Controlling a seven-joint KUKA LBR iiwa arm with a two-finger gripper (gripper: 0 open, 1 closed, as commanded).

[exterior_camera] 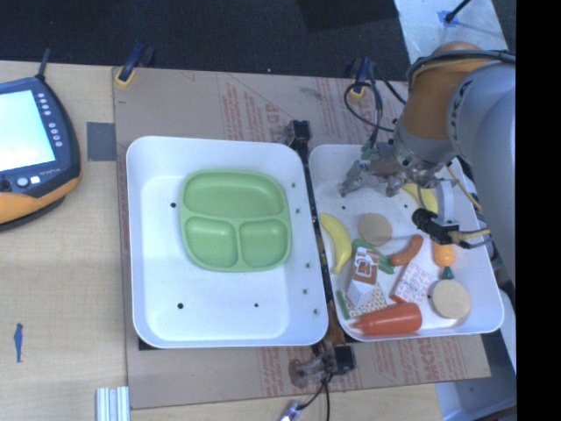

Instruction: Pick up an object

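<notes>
My gripper [364, 181] hangs over the far left corner of the right bin [337, 160], open, with nothing between its fingers. Toy food lies in that bin nearer the camera. A yellow banana [335, 239] lies along the left wall. A tan round biscuit [375, 229] sits just below the gripper. Beside the biscuit are an orange sausage [405, 251], a small carton [364, 270] and a red-and-white packet [412, 281]. A red pepper [387, 320] and a tan disc [450, 299] lie by the near wall. The arm [456, 103] partly hides a yellow piece [427, 196].
The left bin [149, 305] holds a green divided plate [236, 219]. A teach pendant [31, 152] lies on the bench at far left. Cables [364, 95] run behind the right bin. Clamps sit between the bins, one at the far end [300, 132] and one at the near end [320, 367].
</notes>
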